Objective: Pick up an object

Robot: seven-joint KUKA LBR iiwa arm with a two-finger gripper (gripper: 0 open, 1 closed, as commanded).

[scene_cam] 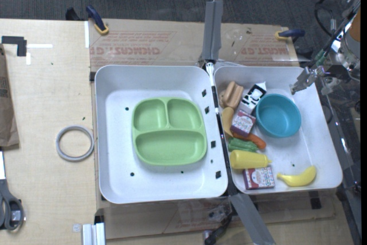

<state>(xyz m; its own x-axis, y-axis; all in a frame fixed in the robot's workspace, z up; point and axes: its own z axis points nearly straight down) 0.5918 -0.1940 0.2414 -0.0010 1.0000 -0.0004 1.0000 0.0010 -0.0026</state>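
Arm at far right edge, gripper [302, 82] pointing left.

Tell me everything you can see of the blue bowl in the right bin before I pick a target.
The blue bowl is round, teal blue, smooth like plastic, and stands upright with its mouth up and nothing visible inside. It sits in the upper middle of the right bin. Its left rim meets a black and white carton. A small pink carton lies close to its lower left. Nothing rests on it.
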